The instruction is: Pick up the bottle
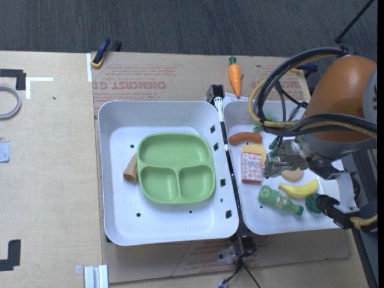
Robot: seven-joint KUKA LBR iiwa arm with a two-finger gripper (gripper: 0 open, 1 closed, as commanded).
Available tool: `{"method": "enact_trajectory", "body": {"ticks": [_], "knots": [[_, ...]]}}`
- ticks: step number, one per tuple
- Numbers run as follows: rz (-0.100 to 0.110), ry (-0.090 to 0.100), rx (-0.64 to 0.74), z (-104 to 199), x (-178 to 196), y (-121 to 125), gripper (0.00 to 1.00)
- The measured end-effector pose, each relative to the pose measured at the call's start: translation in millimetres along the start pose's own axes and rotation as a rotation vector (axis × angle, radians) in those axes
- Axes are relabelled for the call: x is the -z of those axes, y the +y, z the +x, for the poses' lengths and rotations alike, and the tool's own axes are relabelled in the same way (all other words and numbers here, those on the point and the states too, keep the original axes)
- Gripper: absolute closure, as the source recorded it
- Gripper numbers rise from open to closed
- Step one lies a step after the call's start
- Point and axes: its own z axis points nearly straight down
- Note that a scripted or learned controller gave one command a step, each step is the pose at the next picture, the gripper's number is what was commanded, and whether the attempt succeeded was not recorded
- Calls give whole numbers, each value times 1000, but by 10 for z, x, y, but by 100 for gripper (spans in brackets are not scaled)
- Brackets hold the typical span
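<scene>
The green bottle (279, 200) lies on its side near the front of the right bin (264, 224), its neck pointing right toward the front. My gripper (277, 164) hangs over the middle of that bin, just behind the bottle and beside a red and orange box (252, 166). A gap separates the gripper from the bottle. The grey arm with its orange band (342, 95) and black cables cover the bin's right side.
In the right bin are also a sausage (245, 138), a banana (298, 189), a tan round piece (292, 174) and a dark green item (314, 203). The left bin (114, 179) holds a green divided plate (176, 168) and a cone (131, 168). A carrot (234, 75) lies behind the bins.
</scene>
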Motion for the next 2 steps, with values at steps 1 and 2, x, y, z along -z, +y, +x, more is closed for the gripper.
{"method": "enact_trajectory", "body": {"ticks": [1, 2], "knots": [[1, 0, -154, 677, -331, 35, 100], [1, -1, -117, 1385, -404, 75, 100]]}}
